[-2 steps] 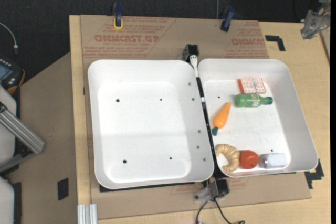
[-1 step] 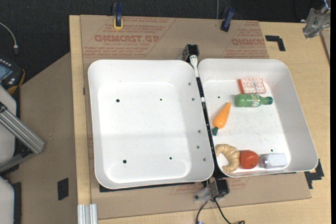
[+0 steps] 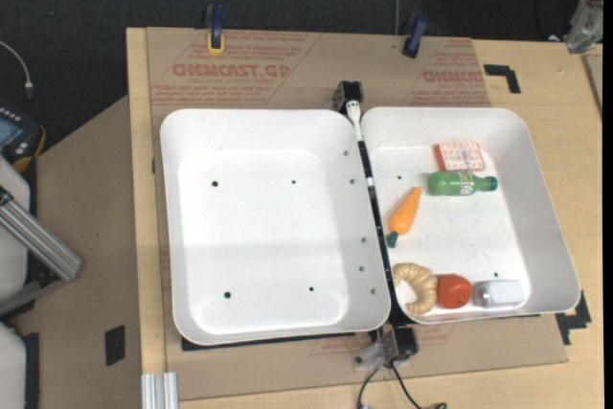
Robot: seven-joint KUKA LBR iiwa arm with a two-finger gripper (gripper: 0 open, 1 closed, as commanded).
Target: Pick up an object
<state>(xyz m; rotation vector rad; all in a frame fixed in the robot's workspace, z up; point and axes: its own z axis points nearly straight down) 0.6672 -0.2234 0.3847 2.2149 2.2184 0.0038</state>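
The picking has not started: the carrot (image 3: 405, 211), green bottle (image 3: 461, 185) and other small things all lie in the right bin (image 3: 536, 206), so next the gripper, whose opening I cannot tell, must reach down over one.

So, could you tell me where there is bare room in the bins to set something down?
The left bin is all bare floor. In the right bin, only a middle patch between the green bottle and the red object is free; its near edge is crowded.
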